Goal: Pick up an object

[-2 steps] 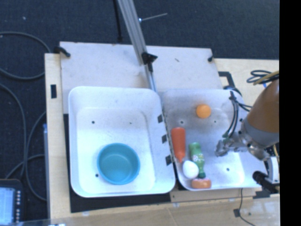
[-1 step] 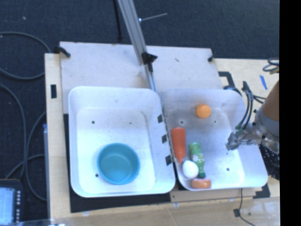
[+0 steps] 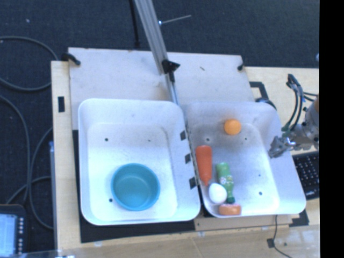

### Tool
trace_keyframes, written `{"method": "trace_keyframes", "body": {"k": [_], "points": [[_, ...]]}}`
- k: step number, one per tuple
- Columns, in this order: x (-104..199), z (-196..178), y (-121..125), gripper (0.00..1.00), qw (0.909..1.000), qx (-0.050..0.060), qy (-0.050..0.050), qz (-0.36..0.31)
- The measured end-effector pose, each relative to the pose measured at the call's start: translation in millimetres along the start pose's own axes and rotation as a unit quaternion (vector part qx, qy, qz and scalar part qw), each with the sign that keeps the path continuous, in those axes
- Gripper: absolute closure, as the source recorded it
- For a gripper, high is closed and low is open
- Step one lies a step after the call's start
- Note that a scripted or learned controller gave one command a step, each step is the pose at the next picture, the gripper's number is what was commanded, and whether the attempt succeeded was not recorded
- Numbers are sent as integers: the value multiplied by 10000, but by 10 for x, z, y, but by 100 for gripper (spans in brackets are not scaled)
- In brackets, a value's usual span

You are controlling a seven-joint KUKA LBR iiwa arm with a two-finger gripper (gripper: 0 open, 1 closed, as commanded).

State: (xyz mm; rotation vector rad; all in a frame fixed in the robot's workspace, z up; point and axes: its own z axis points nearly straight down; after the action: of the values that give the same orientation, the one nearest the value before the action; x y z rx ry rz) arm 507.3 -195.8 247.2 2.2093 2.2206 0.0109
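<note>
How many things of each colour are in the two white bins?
Blue: 1, the bowl
Orange: 3, the ball, the long carrot-like piece and the small piece at the near edge
Green: 1, the bottle
White: 1, the egg
Total: 6

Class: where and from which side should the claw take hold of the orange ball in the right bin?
Probably straight from above, closing across the middle of the orange ball. It is round, so any width works, and it lies apart from the other items in the right bin.
</note>
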Motion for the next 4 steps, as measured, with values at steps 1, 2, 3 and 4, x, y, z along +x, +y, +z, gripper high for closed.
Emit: {"method": "trace_keyframes", "body": {"k": [1,2,3,4], "points": [[-6,-152,18,100,10000,32,3,-18],[470,-22,149,100,10000,61,13,-15],[990,-95,359,100,10000,44,19,-26],[1469,43,492,100,10000,88,18,-13]]}}
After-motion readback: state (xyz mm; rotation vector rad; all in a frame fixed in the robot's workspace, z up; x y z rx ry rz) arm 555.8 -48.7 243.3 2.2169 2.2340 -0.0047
